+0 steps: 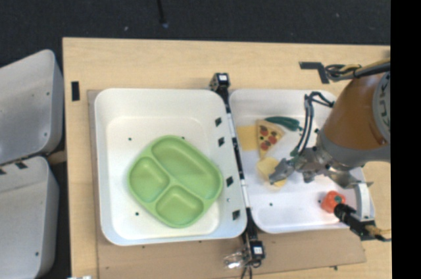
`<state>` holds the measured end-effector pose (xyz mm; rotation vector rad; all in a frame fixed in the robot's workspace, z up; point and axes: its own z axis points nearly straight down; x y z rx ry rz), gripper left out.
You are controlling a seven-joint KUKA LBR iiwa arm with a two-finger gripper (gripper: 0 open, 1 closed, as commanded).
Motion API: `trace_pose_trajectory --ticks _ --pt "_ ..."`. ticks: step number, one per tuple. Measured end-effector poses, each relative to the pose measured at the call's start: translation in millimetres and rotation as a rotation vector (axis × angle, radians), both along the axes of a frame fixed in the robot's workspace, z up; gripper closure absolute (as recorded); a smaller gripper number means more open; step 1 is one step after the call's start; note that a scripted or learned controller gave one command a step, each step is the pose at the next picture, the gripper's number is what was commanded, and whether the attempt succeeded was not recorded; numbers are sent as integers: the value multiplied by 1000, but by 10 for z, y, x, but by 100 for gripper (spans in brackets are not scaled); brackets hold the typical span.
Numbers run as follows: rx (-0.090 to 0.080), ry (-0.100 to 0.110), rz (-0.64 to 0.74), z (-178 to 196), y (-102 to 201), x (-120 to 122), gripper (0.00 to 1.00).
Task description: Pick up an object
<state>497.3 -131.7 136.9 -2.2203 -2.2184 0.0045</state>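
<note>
In the right bin [289, 215] lie a toy pizza slice [269, 135], a pale yellow cheese piece [247, 137], a yellow wedge [267, 168] and a green-handled item [285, 122] at the back. My gripper [281, 173] hangs low over the yellow wedge, its dark fingers spread and touching or just above it. The arm with its orange band [355, 114] comes in from the right and hides the bin's right part. An orange-red object [331, 201] lies near the bin's front right corner.
The left bin [115, 113] holds a green three-compartment plate [173, 180]. A ridge with black clips [231, 159] divides the two bins. Cables [308, 114] loop off the wrist above the right bin. Bare wooden bench [164, 64] surrounds both bins.
</note>
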Motion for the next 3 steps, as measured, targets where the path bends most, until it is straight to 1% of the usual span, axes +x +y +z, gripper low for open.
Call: trace_pose_trajectory --ticks 1,2,3 --pt "0 0 -1 -385 -9 -7 0" --pt "0 -6 -9 -257 -19 8 100" --pt "-2 -11 4 371 18 28 100"
